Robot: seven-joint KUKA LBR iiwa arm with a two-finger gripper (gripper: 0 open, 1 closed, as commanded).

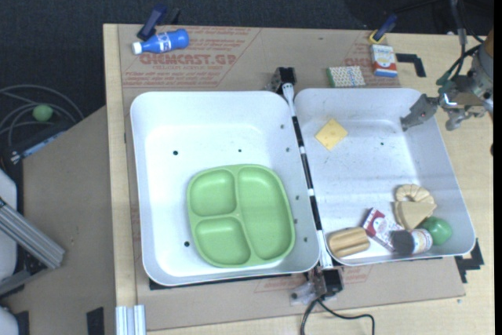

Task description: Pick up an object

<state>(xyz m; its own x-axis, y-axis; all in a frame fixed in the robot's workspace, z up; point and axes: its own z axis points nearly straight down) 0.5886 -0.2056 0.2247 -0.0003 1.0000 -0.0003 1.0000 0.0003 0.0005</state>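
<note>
We see two shallow white bins side by side on the bench. The left bin [153, 169] holds a green divided plate [238, 214] with three compartments, lying flat toward the near side of that bin.

We take the right bin [447, 161] as our landmark. Near its far left part lies a small yellow square piece [331, 133], well apart from everything else. Along its near edge we see a cluster: a tan bun-shaped item [348, 242] near the near left corner, a small red and white packet [377, 225] just beside it, a dark bottle with a green cap [422, 238] at the near right corner, and a beige folded item [413, 204] just beyond the bottle.

The gripper [418, 112] sits over the right bin's far right corner, at the rim, with the arm's wrist [469, 98] coming in from the right. We cannot tell how its fingers stand, and we see nothing held in them.

Beyond the right bin, on the bench, rest a small patterned card [346, 76] and a small box [383, 60]. Beyond the left bin lies a blue and white bottle [161, 41].
</note>
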